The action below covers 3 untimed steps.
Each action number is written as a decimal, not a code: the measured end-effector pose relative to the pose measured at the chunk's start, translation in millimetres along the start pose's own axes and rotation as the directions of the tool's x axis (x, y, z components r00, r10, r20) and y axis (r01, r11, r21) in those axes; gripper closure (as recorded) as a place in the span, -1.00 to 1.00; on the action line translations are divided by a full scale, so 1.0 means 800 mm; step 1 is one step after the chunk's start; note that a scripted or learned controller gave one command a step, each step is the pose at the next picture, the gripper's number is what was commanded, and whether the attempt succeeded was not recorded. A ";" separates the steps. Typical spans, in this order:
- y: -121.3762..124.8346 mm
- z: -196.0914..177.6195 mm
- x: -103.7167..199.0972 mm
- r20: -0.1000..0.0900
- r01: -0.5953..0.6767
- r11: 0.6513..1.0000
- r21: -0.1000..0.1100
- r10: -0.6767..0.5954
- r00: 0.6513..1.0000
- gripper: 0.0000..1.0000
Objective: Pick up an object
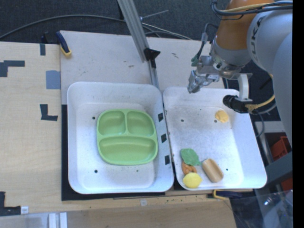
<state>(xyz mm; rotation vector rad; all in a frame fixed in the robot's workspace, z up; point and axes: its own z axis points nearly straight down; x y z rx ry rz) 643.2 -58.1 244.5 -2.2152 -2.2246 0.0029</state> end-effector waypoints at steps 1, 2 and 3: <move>-0.034 -0.005 0.048 -0.001 0.001 1.000 0.000 -0.001 1.000 1.00; -0.078 -0.001 0.096 -0.001 0.001 1.000 0.001 -0.001 1.000 1.00; -0.103 -0.003 0.158 -0.001 0.003 1.000 0.001 -0.003 1.000 1.00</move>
